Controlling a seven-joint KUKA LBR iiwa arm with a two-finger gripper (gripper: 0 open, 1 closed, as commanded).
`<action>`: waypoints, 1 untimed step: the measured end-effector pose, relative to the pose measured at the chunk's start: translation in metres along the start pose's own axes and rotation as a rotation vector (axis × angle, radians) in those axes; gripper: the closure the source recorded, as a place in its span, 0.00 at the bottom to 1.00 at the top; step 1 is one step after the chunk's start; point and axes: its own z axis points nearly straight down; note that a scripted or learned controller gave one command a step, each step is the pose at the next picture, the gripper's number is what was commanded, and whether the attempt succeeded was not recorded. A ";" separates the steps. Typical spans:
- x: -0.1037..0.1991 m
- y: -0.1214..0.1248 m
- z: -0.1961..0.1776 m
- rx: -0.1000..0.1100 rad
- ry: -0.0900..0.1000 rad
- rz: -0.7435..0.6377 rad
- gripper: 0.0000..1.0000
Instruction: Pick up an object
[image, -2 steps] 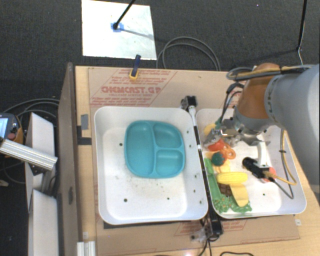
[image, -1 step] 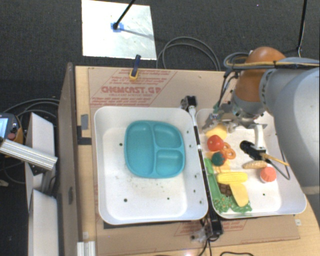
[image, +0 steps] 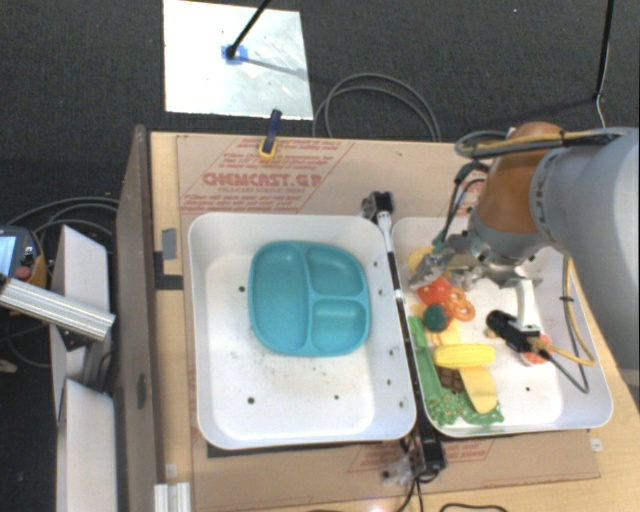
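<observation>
Gripper sits low in the right bin; can't tell its jaw state. Orange toy lies just below the jaws, teal ball beyond it.

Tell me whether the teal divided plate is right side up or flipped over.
Right side up. The teal plate lies flat in the left bin, its three compartments facing up, with nothing in them.

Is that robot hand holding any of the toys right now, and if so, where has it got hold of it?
It cannot be told. The hand sits low in the right bin, just above the orange toy, but nothing is plainly seen between its tips.
</observation>
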 end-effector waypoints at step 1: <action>-0.005 0.048 -0.002 -0.009 -0.001 -0.005 0.00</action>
